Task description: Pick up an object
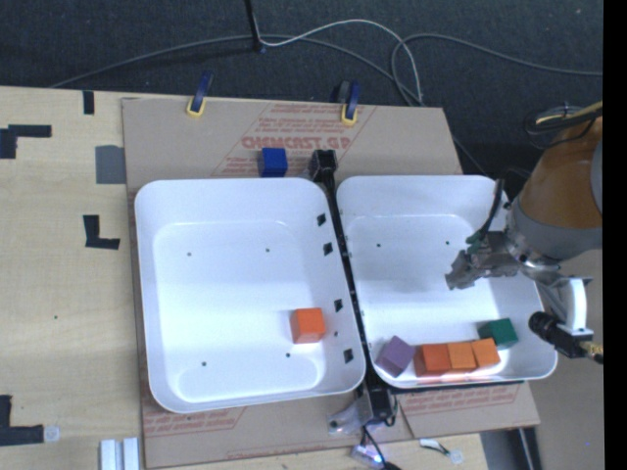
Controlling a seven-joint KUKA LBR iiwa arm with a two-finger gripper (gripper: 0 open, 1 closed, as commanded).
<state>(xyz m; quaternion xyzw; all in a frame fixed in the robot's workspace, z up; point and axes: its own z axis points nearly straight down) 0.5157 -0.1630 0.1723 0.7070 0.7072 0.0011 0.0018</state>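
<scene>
Looking down at the bench (59,262), you see two shallow white bins side by side on a sheet of brown cardboard (294,135). The left bin (162,223) holds one orange cube (308,324), lying toward its near right corner, well apart from the bin walls. The right bin (411,189) carries a cluster along its near edge: a purple block (395,355) at the left end, then an orange block (432,359), a second orange block (460,356) and a lighter orange block (485,352), these three touching in a row, and a green block (500,333) just beyond the right end of the row.

The arm (560,189) comes in from the right, and its claw (468,267) hangs over the right half of the right bin, on the far side of that row and apart from it. You cannot tell from this angle how the claw is set, and no block shows in it.

Outside the bins, a blue cube (273,161) sits on the cardboard just beyond the far edge of the left bin. Two clamps (200,96) grip the far edge of the cardboard, and cables (323,32) trail over the dark floor beyond
</scene>
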